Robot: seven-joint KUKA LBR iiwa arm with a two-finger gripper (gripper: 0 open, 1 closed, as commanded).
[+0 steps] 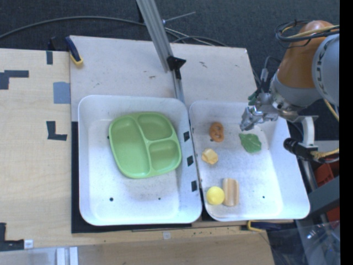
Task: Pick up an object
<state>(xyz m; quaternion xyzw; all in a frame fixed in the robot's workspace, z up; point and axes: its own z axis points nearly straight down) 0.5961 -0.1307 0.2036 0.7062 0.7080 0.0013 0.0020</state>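
My gripper (249, 121) hangs over the upper right part of the right bin (287, 203), just above and left of a green leafy piece (251, 143). Nothing shows between its fingers. Further left in the same bin lie a brown cookie-like piece (216, 131) and a small yellow chunk (209, 157). Near the bin's front edge a yellow ball (215, 195) rests against a tan hot-dog-shaped piece (230, 192).
The left bin (91, 197) holds a green divided plate (146, 144). A metal pole (157, 26) slants down to the divide between the bins. The arm's orange and grey body (306, 65) stands at the right, with cables beside it.
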